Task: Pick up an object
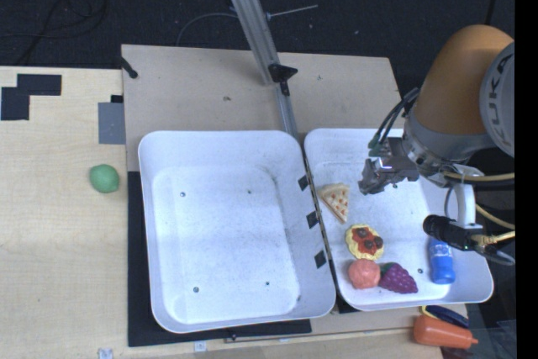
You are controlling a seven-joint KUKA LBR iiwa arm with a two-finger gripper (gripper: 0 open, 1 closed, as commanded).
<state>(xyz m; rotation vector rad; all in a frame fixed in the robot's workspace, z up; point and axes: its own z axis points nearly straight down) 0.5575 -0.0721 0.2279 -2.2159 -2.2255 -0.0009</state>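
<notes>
Left of hand (380,177) (slightly lower): pizza slice (336,201), apart.

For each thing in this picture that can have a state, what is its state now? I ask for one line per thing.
gripper: above the right bin, holding nothing visible
pizza slice: lying flat in the right bin
purple grapes: lying beside the pink ball
blue bottle: lying on its side
green ball: resting on the bench, outside the bins
left bin: flat on the bench
</notes>
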